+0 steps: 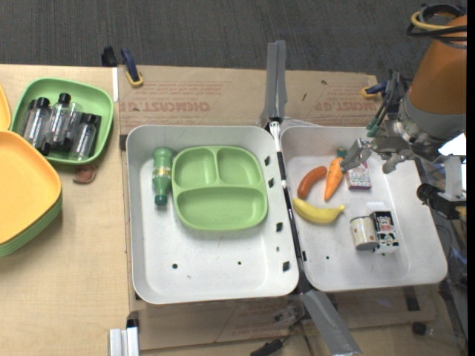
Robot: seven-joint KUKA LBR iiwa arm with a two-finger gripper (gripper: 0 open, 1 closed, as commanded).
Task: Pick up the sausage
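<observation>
Seen from above: right white bin [415, 273] on the counter. Sausage [312, 181], reddish-orange, curved, lying loose near the bin's left wall, just beside a carrot [333, 179] and above a banana [319, 211]. Claw [361, 153] poised near the carrot's top, gripping nothing visible; how far apart, impossible to tell. Probably light, smooth, a little slippery toy; best pinched across the middle.

Sausage [312, 182] smooth glossy plastic; bins [148, 273] matt white plastic; bench [67, 302] wood.
</observation>
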